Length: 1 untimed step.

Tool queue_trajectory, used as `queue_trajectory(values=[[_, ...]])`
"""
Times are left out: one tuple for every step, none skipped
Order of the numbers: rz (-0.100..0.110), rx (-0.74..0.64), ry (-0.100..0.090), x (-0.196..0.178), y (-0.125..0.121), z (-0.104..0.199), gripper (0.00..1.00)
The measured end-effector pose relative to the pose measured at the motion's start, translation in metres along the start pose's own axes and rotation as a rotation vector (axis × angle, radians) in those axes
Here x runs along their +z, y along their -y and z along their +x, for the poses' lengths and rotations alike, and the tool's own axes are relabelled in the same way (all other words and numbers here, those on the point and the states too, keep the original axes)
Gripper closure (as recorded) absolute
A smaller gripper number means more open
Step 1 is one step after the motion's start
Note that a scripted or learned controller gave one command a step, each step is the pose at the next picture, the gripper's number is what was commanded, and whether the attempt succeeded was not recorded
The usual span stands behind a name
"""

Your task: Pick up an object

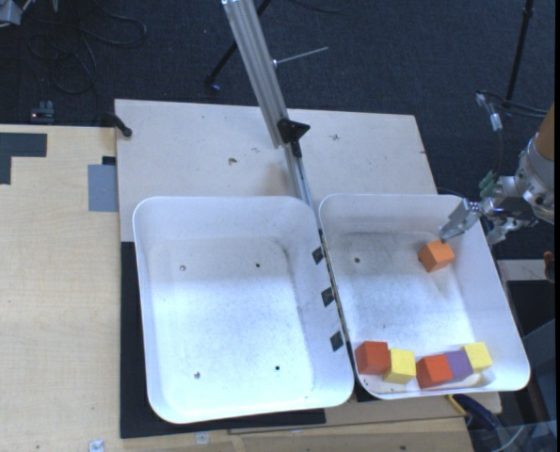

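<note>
An orange cube (436, 255) lies alone in the upper right part of the right bin (392, 281). My gripper (471, 233) hangs at that bin's far right rim, just up and right of the cube. Its fingers are spread open, with the left finger (455, 223) pointing down toward the cube's top corner. Nothing sits between them. Along the bin's front wall is a row of cubes: red (373, 357), yellow (400, 365), red-orange (434, 370), purple (458, 363) and yellow (478, 355).
The left bin (167, 252) adjoins the right one, with black clips along their shared rim (326, 295). A slanted aluminium rail (261, 73) rises behind the bins. Cables and stand legs lie on the dark floor beyond.
</note>
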<state>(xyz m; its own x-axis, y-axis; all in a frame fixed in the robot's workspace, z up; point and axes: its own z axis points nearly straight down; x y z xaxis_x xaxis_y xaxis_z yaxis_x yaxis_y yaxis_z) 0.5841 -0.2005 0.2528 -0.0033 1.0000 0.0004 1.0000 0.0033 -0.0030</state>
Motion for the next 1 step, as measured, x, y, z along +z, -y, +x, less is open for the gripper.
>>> queue_trajectory(values=[[0.004, 0.0, -0.001, 0.1168, -0.0556, -0.0078, 0.0]])
